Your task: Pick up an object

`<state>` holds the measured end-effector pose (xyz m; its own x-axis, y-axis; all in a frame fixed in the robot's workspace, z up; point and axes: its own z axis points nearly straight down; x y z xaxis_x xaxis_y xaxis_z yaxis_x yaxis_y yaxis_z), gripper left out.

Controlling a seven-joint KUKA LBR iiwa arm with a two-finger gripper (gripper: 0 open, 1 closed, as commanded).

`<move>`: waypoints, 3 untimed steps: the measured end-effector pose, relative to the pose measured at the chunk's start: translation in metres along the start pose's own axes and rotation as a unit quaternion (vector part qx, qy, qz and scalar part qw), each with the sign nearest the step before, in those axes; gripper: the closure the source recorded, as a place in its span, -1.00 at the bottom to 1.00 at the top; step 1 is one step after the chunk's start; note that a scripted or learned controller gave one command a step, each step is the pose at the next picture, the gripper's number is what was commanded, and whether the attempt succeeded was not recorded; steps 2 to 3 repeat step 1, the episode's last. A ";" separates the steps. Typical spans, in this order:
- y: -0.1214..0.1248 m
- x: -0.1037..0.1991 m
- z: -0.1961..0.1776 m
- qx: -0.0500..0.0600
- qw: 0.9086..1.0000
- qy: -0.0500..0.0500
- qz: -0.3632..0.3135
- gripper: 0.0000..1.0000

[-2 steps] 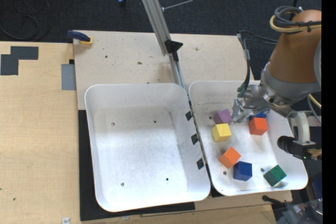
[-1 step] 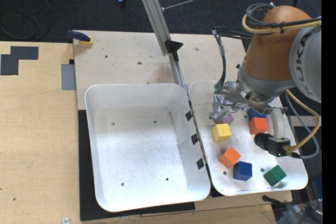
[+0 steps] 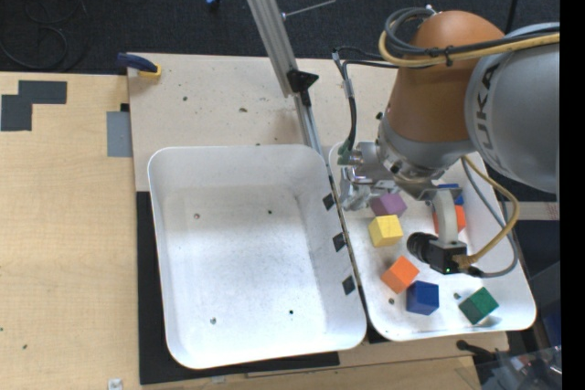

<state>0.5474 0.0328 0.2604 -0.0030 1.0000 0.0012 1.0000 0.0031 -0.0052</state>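
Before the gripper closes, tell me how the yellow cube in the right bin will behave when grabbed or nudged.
The yellow cube looks rigid with flat faces, so it should probably slide rather than roll. It seems small and likely light, so a nudge could push it into the purple block beside it. The right bin floor looks smooth, so it may skid away from an off-centre grip.

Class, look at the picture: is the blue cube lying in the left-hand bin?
No. The blue cube sits in the right-hand bin, beside the orange cube and the green cube.

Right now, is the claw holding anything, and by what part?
Cannot tell. The claw sits low beside the purple block, but the arm's wrist hides whether it grips anything.
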 end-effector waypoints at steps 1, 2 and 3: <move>0.009 0.038 0.017 0.001 1.000 0.000 0.000 1.00; 0.009 0.038 0.017 0.001 1.000 0.000 0.000 1.00; 0.009 0.038 0.017 0.001 1.000 0.000 0.000 1.00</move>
